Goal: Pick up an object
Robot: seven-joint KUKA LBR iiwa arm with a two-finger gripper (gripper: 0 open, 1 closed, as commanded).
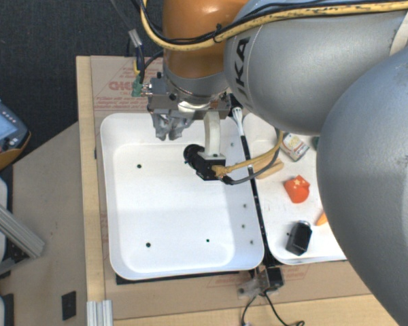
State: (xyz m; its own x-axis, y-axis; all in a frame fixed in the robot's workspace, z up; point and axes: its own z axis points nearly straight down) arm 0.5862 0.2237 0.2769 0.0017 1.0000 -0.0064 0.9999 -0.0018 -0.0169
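Status: the pick is not yet made. The gripper (168, 128) hangs over the far end of the left bin (163, 209), close above its white floor, and I see nothing held in it. From this slanted angle I cannot tell whether it is open or closed; the wrist shadows the tips.

Location of candidates: everything I can find to pick lies in the right bin (275, 212), not under the gripper. An orange piece (296, 189) sits near that bin's middle. A black block (299, 238) lies nearer the front rim. A small pale pack (294, 145) rests toward the far end, partly under the arm. These three lie apart from one another.

Relation: the gripper is well apart from all of them, with the wall between the two bins in the way. The pale pack is the nearest, the black block the farthest.

Remaining, in my judgement: the whole task. The arm must cross to the right bin, settle over one item, descend, close and lift. Both bins sit square on the bench (90, 202).
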